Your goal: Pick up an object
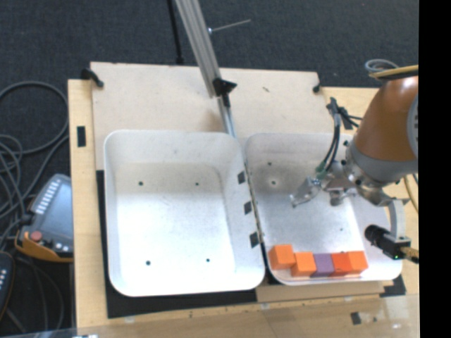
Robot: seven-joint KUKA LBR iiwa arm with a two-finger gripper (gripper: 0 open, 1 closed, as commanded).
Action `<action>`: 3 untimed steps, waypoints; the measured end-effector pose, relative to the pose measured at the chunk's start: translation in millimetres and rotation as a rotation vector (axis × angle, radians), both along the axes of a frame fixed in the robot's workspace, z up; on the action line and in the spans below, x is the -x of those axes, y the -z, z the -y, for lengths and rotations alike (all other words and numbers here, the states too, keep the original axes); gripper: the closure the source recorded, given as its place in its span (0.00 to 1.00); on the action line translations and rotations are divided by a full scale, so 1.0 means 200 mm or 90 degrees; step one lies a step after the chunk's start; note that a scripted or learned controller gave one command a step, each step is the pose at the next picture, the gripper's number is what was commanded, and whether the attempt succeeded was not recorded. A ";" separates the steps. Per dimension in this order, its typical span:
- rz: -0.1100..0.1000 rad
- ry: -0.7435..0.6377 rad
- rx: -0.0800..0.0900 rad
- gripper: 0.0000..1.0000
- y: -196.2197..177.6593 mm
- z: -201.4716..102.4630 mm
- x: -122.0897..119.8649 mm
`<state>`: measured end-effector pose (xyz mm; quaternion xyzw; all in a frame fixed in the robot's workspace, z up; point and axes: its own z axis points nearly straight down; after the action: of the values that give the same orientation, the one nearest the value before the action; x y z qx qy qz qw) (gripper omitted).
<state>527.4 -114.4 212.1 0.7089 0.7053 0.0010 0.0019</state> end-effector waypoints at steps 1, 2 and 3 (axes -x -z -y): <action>-0.006 -0.003 0.000 0.00 0.39 0.05 -0.07; 0.001 -0.008 -0.001 0.00 0.06 -0.21 -0.02; -0.003 -0.002 0.001 0.00 0.43 0.03 -0.33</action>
<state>592.8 -120.9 126.3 0.7079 0.7063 -0.0013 0.0012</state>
